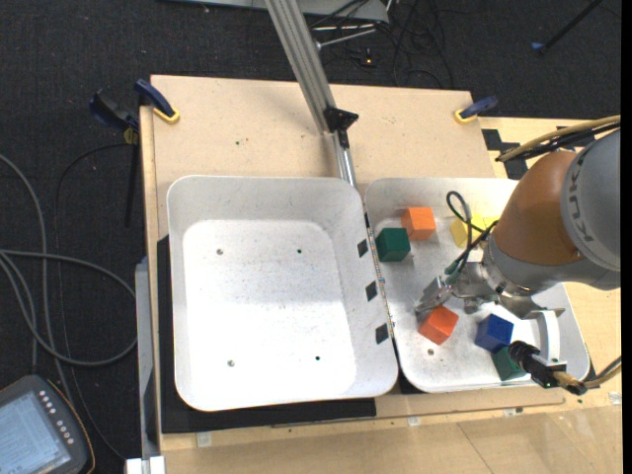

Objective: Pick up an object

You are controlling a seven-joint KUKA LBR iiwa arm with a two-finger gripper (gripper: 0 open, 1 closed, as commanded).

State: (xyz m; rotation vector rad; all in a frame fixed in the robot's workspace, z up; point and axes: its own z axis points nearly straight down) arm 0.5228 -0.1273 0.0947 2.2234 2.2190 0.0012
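An orange block [437, 324] is seen on the floor of the right bin [395, 265], near the bin's front edge and toward its left wall. The gripper [441, 297] is poised directly over it, just beside or touching its top; whether contact is made cannot be told. The metal fingers appear spread on either side of the block's upper edge, so the gripper is judged released, and nothing is seen held between the fingers.

Toward the bin's front right corner a blue block [494, 332] is found, with a dark green block [511, 363] just beside it at the front rim. A second green block [392, 244] and a smaller orange block [420, 221] lie near the back left part of the bin, and a yellow object [461, 229] is partly hidden behind the arm [553, 215]. The left bin [188, 265] stands alongside.

The step in hand is judged to be the final descent onto the orange block. Next, the fingers should be lowered past its sides, closed firmly, and raised straight up.
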